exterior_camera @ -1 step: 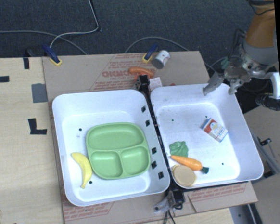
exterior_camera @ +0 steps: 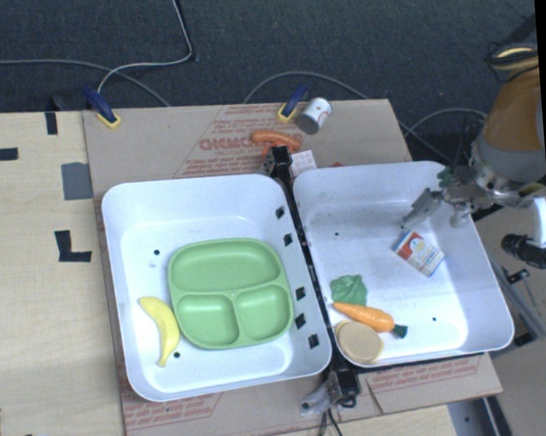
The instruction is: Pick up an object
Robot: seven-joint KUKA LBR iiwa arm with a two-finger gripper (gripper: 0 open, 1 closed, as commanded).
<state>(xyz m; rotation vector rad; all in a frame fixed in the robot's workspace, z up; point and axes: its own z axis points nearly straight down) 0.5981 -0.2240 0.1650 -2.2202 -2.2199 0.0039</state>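
In the right bin (exterior_camera: 439, 176) lie a small white, red and blue carton (exterior_camera: 419, 252), a green leafy piece (exterior_camera: 348, 288), an orange carrot (exterior_camera: 364, 316) and a round tan disc (exterior_camera: 360, 343) in the near left corner. My gripper (exterior_camera: 434, 207) hangs over the far right part of this bin, just above and to the right of the carton. Nothing shows in its grasp. The left bin (exterior_camera: 128, 224) holds a green divided plate (exterior_camera: 230, 292) and a yellow banana (exterior_camera: 162, 328).
Black clips join the two bins along the middle wall (exterior_camera: 300, 257). An orange item (exterior_camera: 274, 138) and a small grey cylinder (exterior_camera: 314, 114) lie on the cardboard behind the bins. Cables run across the dark floor at the back.
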